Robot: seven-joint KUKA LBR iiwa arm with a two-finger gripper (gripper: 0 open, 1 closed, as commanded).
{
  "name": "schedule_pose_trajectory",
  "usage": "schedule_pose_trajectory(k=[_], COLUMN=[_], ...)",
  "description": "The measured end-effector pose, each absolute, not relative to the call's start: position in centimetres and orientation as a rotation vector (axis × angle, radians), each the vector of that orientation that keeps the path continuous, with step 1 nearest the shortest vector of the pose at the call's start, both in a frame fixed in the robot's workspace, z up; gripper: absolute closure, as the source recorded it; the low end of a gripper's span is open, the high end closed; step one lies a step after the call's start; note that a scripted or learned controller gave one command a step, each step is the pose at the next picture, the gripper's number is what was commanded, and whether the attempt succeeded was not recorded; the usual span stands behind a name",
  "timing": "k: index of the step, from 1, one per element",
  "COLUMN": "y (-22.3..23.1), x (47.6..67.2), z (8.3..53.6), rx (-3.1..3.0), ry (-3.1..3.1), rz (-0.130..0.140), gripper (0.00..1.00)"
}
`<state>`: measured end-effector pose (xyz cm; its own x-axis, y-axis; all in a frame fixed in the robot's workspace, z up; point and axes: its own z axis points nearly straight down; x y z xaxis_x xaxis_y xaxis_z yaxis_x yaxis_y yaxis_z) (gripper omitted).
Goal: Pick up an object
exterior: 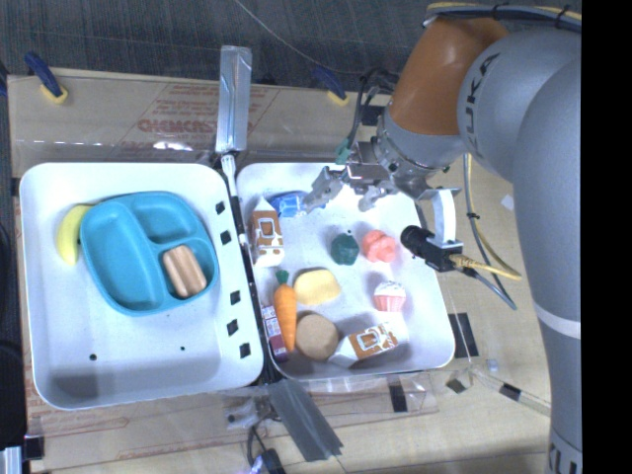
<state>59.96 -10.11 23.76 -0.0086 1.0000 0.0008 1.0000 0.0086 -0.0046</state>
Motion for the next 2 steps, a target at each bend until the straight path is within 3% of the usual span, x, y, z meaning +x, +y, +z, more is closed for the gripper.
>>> schedule_pose_trajectory(k=[1, 2], y=[-14.2, -15.4], x=[56.4, 56.7], z=[11.8, 9.1], rx=[-2.416, -2.436], ry=[-1.994, -1.978], rz=[0.014, 0.005], gripper=[0.00, 0.00])
